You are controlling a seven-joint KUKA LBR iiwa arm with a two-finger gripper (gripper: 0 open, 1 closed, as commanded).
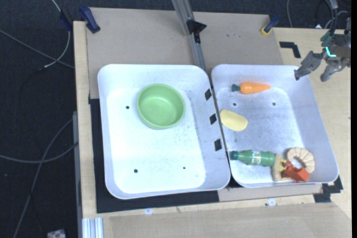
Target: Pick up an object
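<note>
Fingers of gripper spread apart, nothing between them, poised at right bin upper-right rim, likely pre-descent. Candidates inside: carrot, yellow piece, bottle, toy cluster. Left bin: 1 green bowl.

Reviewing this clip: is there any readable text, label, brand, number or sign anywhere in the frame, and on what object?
No text can be read in this view.
green bottle: pale label band, too small and blurred to read.
Black marks between the left bin and right bin: plain shapes, no characters.
gripper: a small teal light, no lettering visible.
carrot and green bowl: no markings.
</note>
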